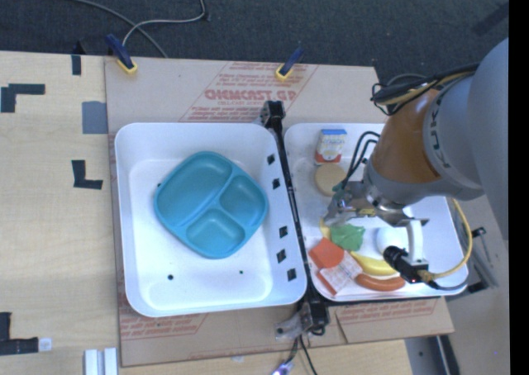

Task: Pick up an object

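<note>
I see the arm [430, 146] reaching over the right bin [453, 216], its gripper [343, 210] down among the toys near the bin's middle. Whether the gripper has anything in its grasp I cannot tell. Just beside it lies a green toy [348, 237]. Toward the near edge: an orange piece [327, 254], a banana [374, 265], a sausage [380, 282]. At the far edge, a small carton [331, 146] and a tan disc [329, 178]. The left bin [140, 225] carries a blue divided plate [212, 204] at its centre.

Bright, even light; slightly soft focus
</note>
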{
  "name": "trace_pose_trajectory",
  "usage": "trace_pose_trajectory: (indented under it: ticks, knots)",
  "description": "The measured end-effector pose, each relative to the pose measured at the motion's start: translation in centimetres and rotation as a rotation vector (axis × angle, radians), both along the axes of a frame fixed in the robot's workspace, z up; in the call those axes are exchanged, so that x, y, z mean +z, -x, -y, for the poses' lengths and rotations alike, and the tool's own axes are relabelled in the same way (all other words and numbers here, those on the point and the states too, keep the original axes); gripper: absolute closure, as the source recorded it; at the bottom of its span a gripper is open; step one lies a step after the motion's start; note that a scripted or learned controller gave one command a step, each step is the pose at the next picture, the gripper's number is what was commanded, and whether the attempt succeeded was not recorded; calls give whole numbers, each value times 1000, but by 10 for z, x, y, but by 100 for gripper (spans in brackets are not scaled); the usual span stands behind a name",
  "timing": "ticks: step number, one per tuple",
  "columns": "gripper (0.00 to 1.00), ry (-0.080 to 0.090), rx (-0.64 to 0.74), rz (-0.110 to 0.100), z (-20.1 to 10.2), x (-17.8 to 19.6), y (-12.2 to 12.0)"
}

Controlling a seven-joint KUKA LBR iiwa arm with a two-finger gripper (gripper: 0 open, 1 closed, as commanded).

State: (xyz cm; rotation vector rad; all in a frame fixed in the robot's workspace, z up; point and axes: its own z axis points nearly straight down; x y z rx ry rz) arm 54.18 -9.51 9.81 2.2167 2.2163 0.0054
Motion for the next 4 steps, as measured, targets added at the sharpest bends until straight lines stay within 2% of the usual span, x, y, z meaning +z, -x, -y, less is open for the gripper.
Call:
trace_pose_trajectory:
  ticks: [1,2,4]
  knots:
    - [0,0,0,-1,0,0,0]
    - [0,-2,1,-4,0,-12,-60]
    - [0,-1,3,-5,3,-13,-127]
